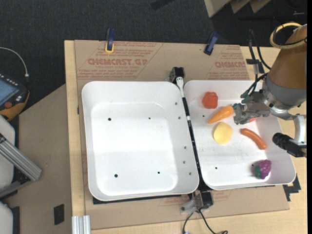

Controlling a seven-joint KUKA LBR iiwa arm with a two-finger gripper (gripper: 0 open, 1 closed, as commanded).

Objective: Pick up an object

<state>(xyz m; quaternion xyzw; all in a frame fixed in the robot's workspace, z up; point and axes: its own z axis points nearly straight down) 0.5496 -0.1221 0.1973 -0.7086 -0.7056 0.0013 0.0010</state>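
Fingers (240, 115) — apart or together, cannot tell — sit just beside the orange carrot's (222, 114) right tip in the right bin (287, 172).

- Looked like a robotics lab test cell, not a home.
- Cardboard-covered surface (146, 57) was clamped with blue clips (110, 40).
- Two white bins (92, 130) sat on it.
- Loose cables (204, 223) and dark carpet (73, 9) surrounded it.

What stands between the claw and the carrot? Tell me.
Nothing visible does. The claw hangs in the right bin just beside the carrot's right end; the red piece and the yellow piece lie off that line.
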